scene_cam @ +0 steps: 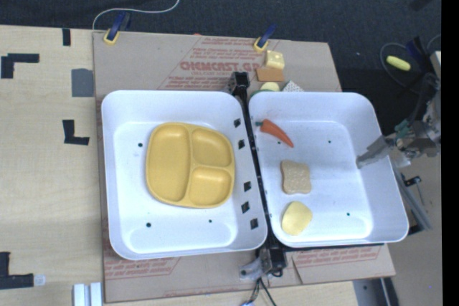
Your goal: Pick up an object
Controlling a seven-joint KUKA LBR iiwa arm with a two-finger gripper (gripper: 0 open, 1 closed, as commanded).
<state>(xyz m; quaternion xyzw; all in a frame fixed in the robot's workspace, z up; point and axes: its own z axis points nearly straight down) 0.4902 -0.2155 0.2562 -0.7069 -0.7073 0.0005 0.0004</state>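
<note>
The gripper (367, 154) is hovering at the right bin's (323, 107) right wall; finger state cannot be told. The tan bread-slice toy (295, 177) is lying left of it, the nearest object.

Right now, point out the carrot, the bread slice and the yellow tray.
carrot (276, 132), camera view, middle of its orange body
bread slice (295, 177), camera view, centre of its face
yellow tray (166, 158), camera view, large left compartment

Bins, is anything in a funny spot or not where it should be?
Yes. A few play-food pieces lie outside the bins on the cardboard, just behind the right bin, while the carrot, bread slice and yellow piece sit inside it. The yellow tray lies slightly askew in the left bin.
</note>
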